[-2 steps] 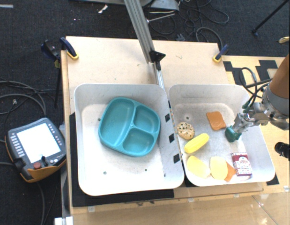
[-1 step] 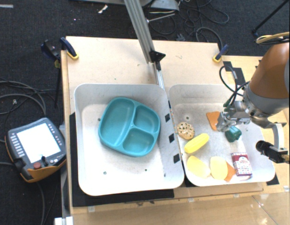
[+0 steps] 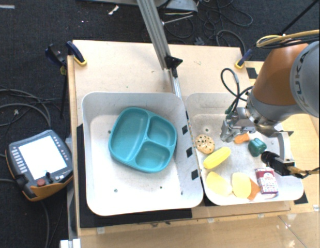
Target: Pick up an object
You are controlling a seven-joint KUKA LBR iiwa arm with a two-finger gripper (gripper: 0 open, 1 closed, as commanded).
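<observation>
- Bench (image 3: 123, 66): pale wooden top carrying two shallow white bins side by side; taken here as the landmark for all places below.
- Left bin (image 3: 97, 190): on the bench's left half, its right wall touching the right bin.
- Tray (image 3: 143, 139): teal, three compartments, lying tilted in the middle of the left bin; nothing lies in its compartments.
- Right bin (image 3: 206, 107): on the bench's right half, holding all the small things.
- Arm (image 3: 284, 76): grey with an orange band, reaching in over the bench's right edge and down into the right bin.
- Gripper (image 3: 228, 133): low in the upper middle of the right bin, its metal fingers pointing down and left. Whether the fingers are apart or together cannot be told, and nothing shows between them.
- Orange piece (image 3: 242, 137): small, just beside the gripper on its right.
- Cookie (image 3: 204, 143): round, speckled, near the right bin's left wall, just left of and below the gripper.
- Yellow oblong (image 3: 217, 158): below the cookie, close to it.
- Green block (image 3: 257, 146): dark green, right of the orange piece.
- Two yellow rounded pieces (image 3: 218, 183): at the right bin's front, one beside the other; the right one has an orange edge.
- Red packet (image 3: 266, 182): at the bin's front right corner, beside the yellow pieces.
- Handheld control panel (image 3: 40, 161): on the dark floor, left of the bench.
</observation>
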